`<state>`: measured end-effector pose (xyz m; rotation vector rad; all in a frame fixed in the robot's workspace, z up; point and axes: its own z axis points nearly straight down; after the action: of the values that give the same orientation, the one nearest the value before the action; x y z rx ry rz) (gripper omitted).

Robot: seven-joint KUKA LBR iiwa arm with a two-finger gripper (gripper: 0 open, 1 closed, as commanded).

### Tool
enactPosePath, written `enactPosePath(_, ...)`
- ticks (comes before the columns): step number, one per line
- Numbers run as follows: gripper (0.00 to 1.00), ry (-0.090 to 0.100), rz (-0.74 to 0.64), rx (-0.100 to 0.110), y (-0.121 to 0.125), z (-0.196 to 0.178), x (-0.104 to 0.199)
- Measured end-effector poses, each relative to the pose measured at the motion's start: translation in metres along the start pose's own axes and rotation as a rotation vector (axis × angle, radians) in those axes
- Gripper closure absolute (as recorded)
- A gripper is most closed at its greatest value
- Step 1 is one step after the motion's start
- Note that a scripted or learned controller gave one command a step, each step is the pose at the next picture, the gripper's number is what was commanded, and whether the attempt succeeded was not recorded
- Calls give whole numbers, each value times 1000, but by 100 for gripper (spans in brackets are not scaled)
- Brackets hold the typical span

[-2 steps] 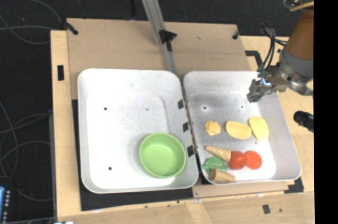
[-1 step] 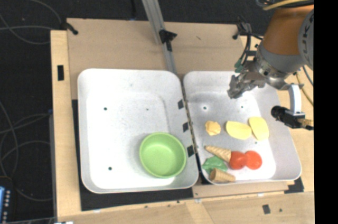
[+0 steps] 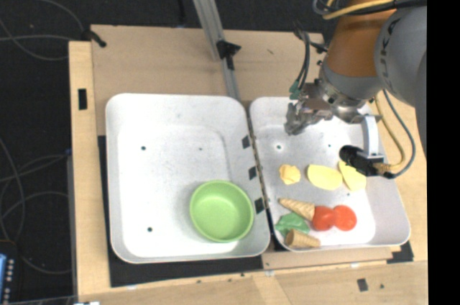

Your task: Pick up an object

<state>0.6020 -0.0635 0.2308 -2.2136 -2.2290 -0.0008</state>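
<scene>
Green bowl [image 3: 221, 211] sits in left bin [image 3: 144, 124]; toy foods [image 3: 323, 177] fill right bin [image 3: 388, 224]; tool [image 3: 296, 119] grip unclear.

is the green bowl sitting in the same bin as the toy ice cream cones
No, the green bowl sits in the left bin, while the cones lie in the right bin.

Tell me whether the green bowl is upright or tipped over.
Upright. The round light-green plastic bowl sits in the left shallow white bin with its opening facing up: the full circular rim and the hollow inside are visible, with nothing in it.
</scene>
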Motion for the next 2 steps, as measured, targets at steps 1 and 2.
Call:
enactPosePath(1, 100, 1, -1, -2, 7, -9, 45)
enactPosePath(2, 100, 1, 0, -1, 22, -11, 87)
